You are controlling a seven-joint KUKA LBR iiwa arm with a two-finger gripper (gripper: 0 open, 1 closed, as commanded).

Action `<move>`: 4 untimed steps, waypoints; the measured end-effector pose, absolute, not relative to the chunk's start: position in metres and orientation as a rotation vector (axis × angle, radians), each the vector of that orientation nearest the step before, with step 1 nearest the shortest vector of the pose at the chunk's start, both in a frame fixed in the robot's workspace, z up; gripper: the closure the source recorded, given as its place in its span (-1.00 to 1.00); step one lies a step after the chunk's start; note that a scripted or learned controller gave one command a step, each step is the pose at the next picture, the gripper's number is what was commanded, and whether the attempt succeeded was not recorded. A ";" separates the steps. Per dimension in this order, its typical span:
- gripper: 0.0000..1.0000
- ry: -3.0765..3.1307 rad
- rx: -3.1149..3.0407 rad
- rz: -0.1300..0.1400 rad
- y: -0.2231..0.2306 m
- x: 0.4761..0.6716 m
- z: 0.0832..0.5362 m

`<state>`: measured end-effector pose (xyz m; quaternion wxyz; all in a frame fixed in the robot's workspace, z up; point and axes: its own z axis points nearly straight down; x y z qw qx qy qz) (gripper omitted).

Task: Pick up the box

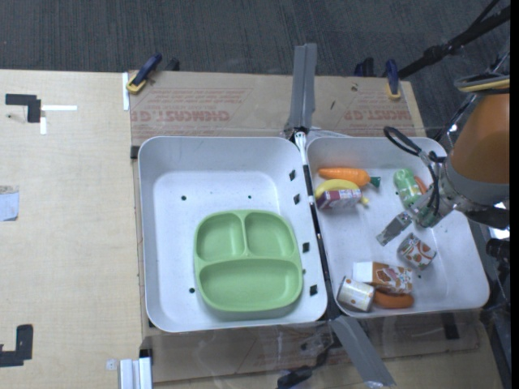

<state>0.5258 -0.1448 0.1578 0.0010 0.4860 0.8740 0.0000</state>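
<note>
Box (418,252) with orange print lying in the right bin (478,294), just below the gripper (413,217), jaws' spread impossible to tell, green divided plate (247,262) in the left bin (162,217).

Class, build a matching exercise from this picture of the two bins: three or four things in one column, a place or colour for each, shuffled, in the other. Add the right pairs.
Things:
1. plate
2. carrot
3. gripper
4. banana

Descriptions:
A. yellow, just below the carrot
B. green, with three compartments, in the left bin
C. orange, near the far edge of the right bin
D. over the right side of the right bin

Pairs: 1-B, 2-C, 3-D, 4-A
</note>
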 end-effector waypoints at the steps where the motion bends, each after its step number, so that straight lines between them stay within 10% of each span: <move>1: -1.00 2.676 1.648 -0.001 -0.107 0.494 0.095; 2: 1.00 2.671 1.654 0.001 -0.108 0.494 0.104; 3: -1.00 2.672 1.653 0.000 -0.108 0.494 0.104; 4: -1.00 2.687 1.625 -0.001 -0.087 0.481 0.192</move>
